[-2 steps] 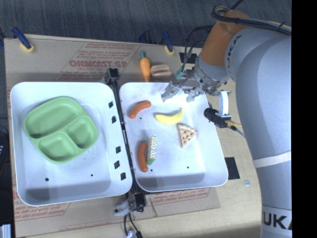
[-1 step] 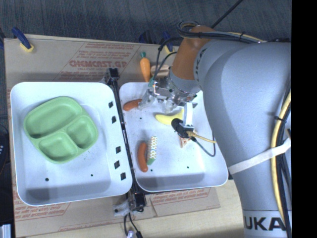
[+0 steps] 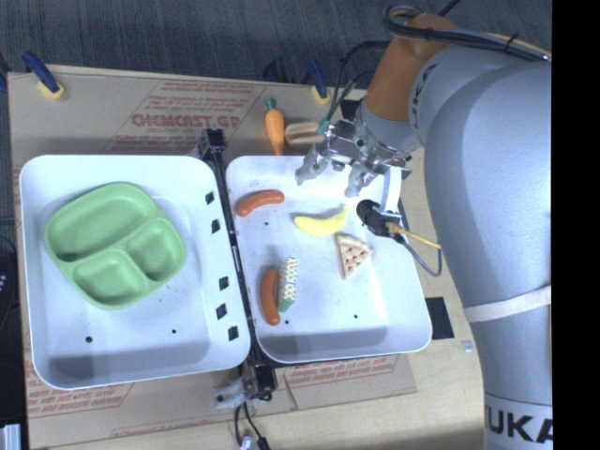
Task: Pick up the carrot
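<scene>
One carrot lies on the desk beyond the right bin's far rim. Hand hovers nearby, fingers spread and empty; it should reach over the rim and straddle the carrot's middle.

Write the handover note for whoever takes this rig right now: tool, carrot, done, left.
Tool: open, holding nothing, hovering over the far edge of the right bin.
Carrot: outside the bins, on the cardboard just beyond the right bin's far rim, next to a tan piece.
In the right bin: two sausages, a banana, a corn cob, a pizza slice. Left bin holds a green tray.
Done: nothing; carrot not yet grasped.
Left: move the tool to the carrot, close, lift.
</scene>
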Tool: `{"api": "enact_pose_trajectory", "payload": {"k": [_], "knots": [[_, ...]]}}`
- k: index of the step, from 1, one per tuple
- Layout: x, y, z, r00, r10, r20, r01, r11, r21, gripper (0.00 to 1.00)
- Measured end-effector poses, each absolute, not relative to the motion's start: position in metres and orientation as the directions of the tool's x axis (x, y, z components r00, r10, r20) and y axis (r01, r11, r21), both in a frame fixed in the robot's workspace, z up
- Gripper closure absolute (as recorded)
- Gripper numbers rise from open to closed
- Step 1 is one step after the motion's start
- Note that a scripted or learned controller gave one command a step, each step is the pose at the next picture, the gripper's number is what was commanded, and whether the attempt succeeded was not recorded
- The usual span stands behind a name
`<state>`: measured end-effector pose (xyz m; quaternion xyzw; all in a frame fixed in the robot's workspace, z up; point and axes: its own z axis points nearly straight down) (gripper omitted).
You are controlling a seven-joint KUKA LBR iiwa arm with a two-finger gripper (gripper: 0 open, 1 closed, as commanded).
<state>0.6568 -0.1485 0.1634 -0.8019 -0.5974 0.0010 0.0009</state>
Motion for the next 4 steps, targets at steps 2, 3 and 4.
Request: {"api": "enact_pose_trajectory", "payload": {"k": [2, 3, 4], "knots": [[0.661, -0.156, 0.100, 0.647, 0.762, 0.005, 0.762, -0.647, 0.010, 0.00], [0.649, -0.092, 0.180, 0.729, 0.684, -0.001, 0.684, -0.729, -0.004, 0.00], [0.625, -0.100, 0.090, 0.757, 0.653, -0.004, 0.653, -0.757, -0.007, 0.00]]}}
